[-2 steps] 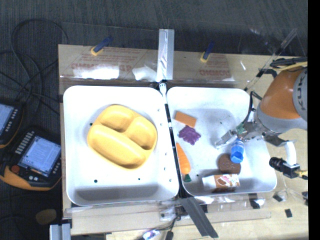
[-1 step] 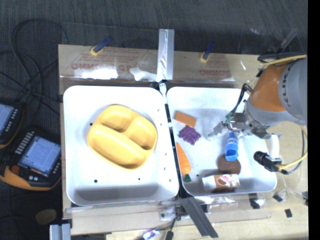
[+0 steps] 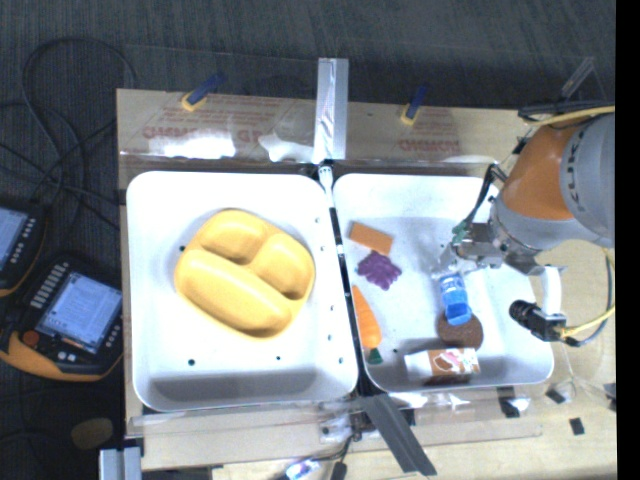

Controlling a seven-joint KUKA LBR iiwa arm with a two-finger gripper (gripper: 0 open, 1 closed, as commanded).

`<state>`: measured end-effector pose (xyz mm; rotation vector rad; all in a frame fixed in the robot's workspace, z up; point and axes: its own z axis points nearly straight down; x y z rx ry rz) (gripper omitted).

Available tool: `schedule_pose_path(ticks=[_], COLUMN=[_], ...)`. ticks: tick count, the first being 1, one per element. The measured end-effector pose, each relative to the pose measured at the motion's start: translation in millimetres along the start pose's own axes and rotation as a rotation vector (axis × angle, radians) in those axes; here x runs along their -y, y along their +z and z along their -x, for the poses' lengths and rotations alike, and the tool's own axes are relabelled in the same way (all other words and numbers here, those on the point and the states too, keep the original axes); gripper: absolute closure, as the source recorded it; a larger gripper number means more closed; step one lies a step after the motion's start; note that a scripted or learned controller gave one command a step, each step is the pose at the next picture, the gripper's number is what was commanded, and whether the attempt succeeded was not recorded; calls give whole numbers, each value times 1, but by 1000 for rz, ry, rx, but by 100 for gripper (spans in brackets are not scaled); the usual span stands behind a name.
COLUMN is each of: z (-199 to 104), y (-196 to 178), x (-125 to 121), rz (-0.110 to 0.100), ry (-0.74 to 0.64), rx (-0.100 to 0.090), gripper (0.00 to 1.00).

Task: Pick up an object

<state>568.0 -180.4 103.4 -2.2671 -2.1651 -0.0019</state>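
While the gripper (image 3: 450, 258) is hovering just above the blue bottle (image 3: 454, 299), seemingly lining up a grasp, I cannot tell its finger state

The grey arm (image 3: 560, 193) reaches in from the right, wrist bent downward.

A pale yellow colour is being shown by the large lumpy object (image 3: 243, 271) in the left white bin (image 3: 150, 368). In the right white bin (image 3: 410, 200), an orange block (image 3: 370, 237) is being seen, and purple is being shown by a small bumpy cluster (image 3: 379, 268). Orange with a green end is being displayed by the carrot (image 3: 366, 321). Blue and white are being shown by the small bottle (image 3: 454, 298), dark brown by the round piece (image 3: 460, 331), and brown with white by the carton (image 3: 444, 364). Grey and an orange band are being worn by the arm (image 3: 556, 188).
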Motion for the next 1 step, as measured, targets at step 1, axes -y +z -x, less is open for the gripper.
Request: schedule_pose_path(ticks=[1], z=[-99], y=[-85], x=[7], rz=[1], ry=[7], rx=[5], gripper=[100])
